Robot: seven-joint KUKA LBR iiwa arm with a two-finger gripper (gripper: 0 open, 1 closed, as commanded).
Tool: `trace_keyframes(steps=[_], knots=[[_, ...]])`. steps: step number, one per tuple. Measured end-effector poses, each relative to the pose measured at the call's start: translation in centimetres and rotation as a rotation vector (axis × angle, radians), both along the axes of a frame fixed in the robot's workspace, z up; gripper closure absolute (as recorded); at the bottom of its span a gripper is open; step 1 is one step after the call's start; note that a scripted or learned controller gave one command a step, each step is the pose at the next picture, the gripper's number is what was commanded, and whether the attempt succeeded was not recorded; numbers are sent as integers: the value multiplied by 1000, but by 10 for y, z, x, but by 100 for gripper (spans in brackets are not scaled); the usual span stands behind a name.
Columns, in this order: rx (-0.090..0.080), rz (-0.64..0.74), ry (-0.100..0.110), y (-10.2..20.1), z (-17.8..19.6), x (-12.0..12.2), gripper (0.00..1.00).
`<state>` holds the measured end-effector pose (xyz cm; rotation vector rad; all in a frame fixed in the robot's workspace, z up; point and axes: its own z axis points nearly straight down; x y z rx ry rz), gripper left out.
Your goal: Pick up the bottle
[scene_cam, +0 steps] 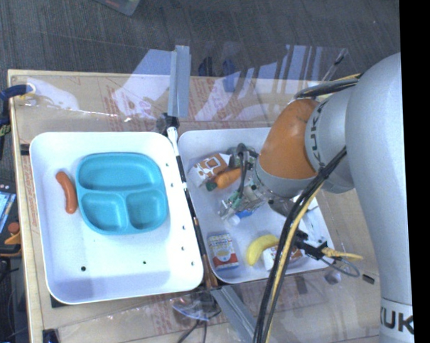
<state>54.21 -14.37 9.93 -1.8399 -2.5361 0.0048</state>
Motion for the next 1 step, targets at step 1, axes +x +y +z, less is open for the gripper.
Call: trace_keyframes(steps=[1], knots=[[0, 0, 0, 0, 0, 0, 0]])
